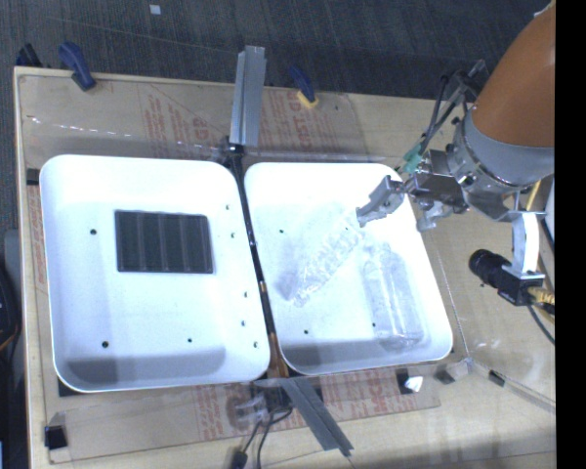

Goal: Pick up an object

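Camera view looks down on two clear plastic bottles in the right bin (273,189); one bottle (317,254) lies on a slant across the bin's middle, its upper end toward the far right corner; the second bottle (391,296) lies lengthwise along the right wall, reaching toward the near right corner; the two are close together but not clearly touching. Above the bin's far right corner hangs the gripper (402,203); its two fingers are spread apart with nothing between them, one finger (378,201) sitting over the upper tip of the slanted bottle. Behind it the arm (513,115) comes in from the surface's right edge. Over in the left bin (63,262) lies a dark ribbed rectangular tray (164,241), nearer the far edge.
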`<state>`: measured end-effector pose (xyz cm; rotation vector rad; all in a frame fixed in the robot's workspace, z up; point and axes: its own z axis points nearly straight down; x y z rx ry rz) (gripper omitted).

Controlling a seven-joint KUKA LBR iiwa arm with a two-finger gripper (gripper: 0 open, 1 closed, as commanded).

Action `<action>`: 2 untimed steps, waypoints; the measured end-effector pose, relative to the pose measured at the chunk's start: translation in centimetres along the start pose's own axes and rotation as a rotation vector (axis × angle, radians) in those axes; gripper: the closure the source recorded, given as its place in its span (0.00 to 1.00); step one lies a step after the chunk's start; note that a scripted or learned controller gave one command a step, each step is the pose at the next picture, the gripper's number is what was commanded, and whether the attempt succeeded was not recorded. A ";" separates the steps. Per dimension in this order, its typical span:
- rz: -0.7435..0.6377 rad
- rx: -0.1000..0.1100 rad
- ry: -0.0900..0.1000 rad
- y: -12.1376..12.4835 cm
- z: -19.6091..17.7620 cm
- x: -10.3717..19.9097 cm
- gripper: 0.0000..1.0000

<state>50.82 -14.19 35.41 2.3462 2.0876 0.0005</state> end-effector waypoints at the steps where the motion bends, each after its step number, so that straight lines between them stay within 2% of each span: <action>1: 0.141 0.003 0.001 -4.0 -2.0 7.4 0.00; 2: 0.219 0.004 -0.001 -3.8 2.4 6.0 0.00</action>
